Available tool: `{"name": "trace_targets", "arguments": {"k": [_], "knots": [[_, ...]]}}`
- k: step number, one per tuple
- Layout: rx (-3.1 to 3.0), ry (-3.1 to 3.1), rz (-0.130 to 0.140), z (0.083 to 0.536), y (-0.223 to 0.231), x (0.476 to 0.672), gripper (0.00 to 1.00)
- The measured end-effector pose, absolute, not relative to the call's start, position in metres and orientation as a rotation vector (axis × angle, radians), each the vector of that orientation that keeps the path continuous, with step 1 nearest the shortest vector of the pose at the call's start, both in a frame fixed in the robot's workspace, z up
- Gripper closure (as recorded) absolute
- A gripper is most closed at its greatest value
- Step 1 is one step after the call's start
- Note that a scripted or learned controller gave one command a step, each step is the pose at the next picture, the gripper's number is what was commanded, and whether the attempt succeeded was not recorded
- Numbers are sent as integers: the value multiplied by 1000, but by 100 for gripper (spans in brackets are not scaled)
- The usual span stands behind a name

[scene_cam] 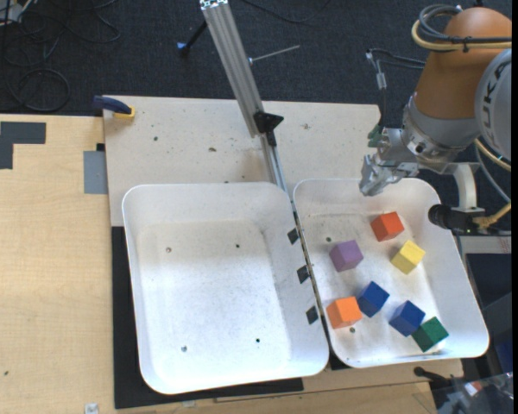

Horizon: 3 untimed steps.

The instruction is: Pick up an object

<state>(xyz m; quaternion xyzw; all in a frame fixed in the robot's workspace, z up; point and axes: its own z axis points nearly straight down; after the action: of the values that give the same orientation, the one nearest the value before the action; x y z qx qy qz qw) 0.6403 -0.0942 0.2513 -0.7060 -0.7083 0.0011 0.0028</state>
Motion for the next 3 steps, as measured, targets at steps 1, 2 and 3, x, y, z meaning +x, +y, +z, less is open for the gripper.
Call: {"name": "trace_targets", "arguments": {"k": [1,2,3], "knots": [[-2215,-2222,2,256,-50,617,100],[-2215,-2221,4,248,-13,596,100],[-2213,-2222,4,241,35,587,100]]}}
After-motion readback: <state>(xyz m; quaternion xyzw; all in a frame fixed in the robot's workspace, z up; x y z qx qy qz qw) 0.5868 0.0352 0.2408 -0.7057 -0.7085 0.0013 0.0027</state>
